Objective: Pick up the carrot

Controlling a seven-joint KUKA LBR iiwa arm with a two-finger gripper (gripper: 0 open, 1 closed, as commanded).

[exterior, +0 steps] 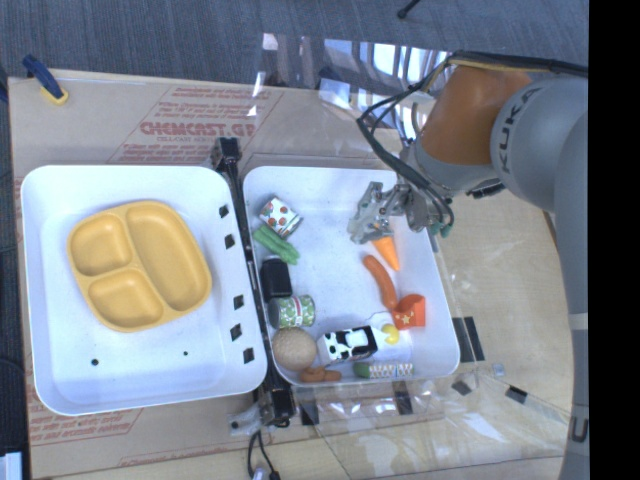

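The gripper (378,218) hangs over the upper right part of the right bin (330,183), its metal fingers pointing down toward the bin floor. The carrot (387,251) sits just beneath the fingertips, its wide top right at the tips and its point aimed at the bin's lower edge; whether the fingers actually pinch it or only touch it cannot be told, since the wrist and cables blur together there. Part of the lettering "KUKA" runs along the grey arm (540,138) beside its orange band.

Just below the carrot lies a red-orange sausage-like piece (380,279), and next to it, against the bin's right wall, a red block (409,311). Along the bottom edge stand a black-and-white cow toy (349,344), a round beige ball (294,349) and a small green-patterned can (296,312); their labels are too small to read. Near the bin's left wall are a dark block (275,278), a green pod (275,244) and a small printed box (280,216).

The left bin (40,268) holds a yellow divided plate (138,264). On the tabletop beyond the bins lies brown cardboard (190,128) printed in red with "CHEMCAST", the rest of the print unreadable. A blue-and-yellow clamp (44,80) sits at the tabletop's far left corner.
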